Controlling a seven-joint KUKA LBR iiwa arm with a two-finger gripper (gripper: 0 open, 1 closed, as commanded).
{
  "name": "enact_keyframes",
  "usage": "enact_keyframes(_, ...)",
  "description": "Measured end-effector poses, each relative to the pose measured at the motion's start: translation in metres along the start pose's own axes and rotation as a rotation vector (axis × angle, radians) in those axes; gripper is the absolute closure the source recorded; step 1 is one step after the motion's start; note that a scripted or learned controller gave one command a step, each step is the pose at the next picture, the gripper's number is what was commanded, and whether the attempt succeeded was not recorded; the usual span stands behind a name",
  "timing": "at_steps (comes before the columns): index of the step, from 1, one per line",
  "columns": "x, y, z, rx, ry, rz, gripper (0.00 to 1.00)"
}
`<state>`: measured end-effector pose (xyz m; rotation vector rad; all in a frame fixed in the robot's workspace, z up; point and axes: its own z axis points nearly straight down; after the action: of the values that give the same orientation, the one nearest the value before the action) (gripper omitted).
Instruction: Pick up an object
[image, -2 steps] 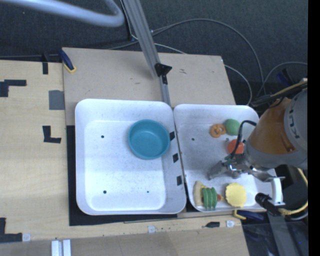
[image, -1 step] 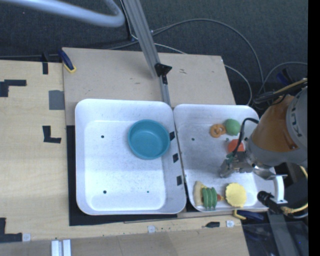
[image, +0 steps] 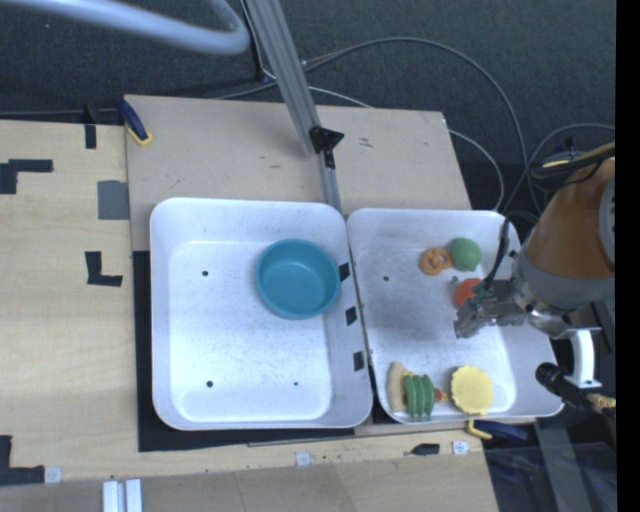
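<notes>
Gripper is hovering low in the right bin beside a red object, its grasp unclear; nothing looks lifted yet

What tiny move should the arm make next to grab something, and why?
Probably a short drop straight down onto the red object. The gripper hangs right at it in the right bin, nearer than the green ball or orange ring, and nothing shows between its tips yet.

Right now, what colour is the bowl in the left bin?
The bowl is blue, a teal-like blue, seen clearly in the camera view.
</notes>
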<state>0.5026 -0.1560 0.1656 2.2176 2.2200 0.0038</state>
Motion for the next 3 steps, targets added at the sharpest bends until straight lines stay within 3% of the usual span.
enact_keyframes(3,0.005,-0.003,-0.132,0.0,0.0,0.0,1.0)
